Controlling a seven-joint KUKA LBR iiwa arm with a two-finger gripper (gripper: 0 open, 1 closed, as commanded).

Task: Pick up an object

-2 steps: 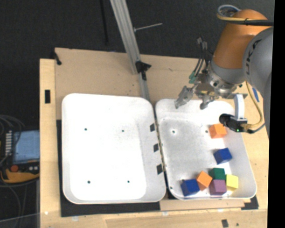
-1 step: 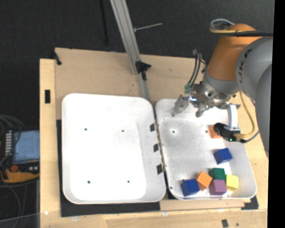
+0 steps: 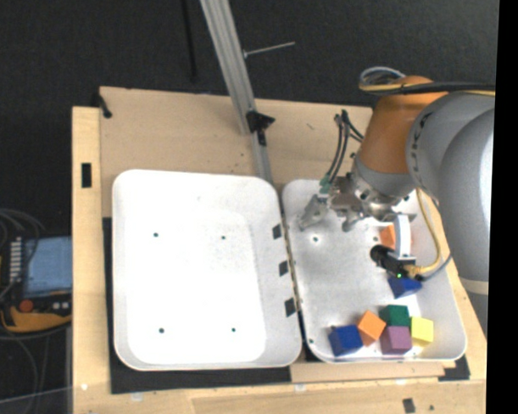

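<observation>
My hand (image 3: 314,214) over right white bin's (image 3: 325,264) far-left corner — grip state unclear; small coloured cubes (image 3: 382,331) lie near-right.

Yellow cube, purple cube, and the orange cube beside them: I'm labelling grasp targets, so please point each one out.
Yellow cube (image 3: 422,329), camera view, top face.
Purple cube (image 3: 396,338), camera view, top face.
Orange cube (image 3: 372,325), camera view, top face.

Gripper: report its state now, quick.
Gripper: over the right bin, nothing seen between its fingers; open or shut cannot be told.
</observation>
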